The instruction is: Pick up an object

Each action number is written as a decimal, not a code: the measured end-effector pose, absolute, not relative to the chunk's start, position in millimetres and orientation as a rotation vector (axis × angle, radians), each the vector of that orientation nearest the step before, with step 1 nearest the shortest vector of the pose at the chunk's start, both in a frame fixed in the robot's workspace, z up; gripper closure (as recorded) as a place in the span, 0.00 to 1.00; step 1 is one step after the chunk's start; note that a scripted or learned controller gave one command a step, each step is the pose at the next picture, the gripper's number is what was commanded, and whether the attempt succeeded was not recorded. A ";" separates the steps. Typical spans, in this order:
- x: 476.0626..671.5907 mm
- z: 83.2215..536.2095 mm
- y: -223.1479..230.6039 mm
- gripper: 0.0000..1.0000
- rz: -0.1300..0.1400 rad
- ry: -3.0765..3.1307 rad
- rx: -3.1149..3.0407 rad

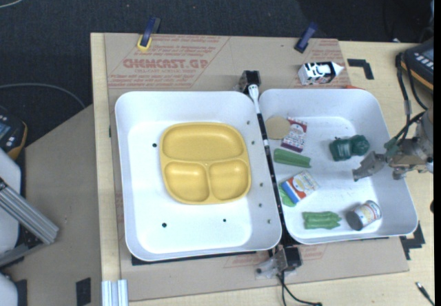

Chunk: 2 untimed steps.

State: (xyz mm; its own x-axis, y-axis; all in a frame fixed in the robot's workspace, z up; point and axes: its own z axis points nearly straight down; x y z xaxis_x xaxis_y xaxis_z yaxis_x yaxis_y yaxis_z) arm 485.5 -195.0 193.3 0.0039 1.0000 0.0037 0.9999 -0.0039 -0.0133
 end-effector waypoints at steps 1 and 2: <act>488.7 199.2 -194.6 0.00 0.001 -2.221 -2.221; 488.9 156.5 -194.1 0.00 0.003 -2.216 -2.217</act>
State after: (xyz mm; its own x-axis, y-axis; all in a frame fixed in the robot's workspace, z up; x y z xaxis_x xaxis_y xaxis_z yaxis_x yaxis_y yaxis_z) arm 488.9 -194.1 156.5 0.0003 1.0000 0.0034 1.0000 -0.0003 -0.0064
